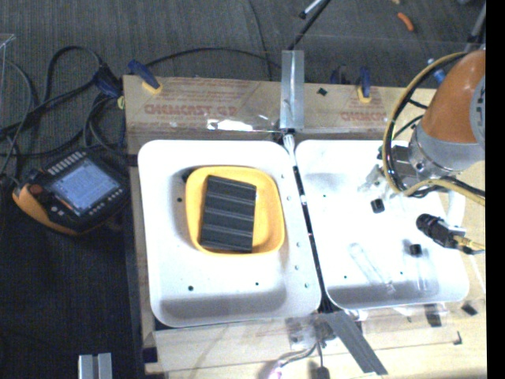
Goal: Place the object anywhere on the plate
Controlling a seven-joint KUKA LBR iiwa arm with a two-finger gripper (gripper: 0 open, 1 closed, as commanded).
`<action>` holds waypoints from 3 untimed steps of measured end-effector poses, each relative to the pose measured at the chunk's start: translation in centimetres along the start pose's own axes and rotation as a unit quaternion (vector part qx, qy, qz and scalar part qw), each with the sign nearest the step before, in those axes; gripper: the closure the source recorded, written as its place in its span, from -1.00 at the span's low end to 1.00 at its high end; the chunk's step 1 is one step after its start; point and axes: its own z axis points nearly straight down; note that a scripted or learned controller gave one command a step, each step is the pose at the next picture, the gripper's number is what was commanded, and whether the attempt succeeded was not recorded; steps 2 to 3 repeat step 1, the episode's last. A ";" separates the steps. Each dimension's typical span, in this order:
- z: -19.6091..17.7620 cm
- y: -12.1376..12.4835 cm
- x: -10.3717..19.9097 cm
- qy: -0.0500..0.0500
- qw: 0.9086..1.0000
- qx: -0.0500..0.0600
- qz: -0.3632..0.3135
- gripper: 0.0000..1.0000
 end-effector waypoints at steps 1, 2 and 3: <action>0.0 0.0 0.0 0.000 1.000 0.000 0.000 -1.00; 0.0 0.0 0.0 0.000 1.000 0.000 0.000 -1.00; 0.0 0.0 0.0 0.000 1.000 0.000 0.000 -1.00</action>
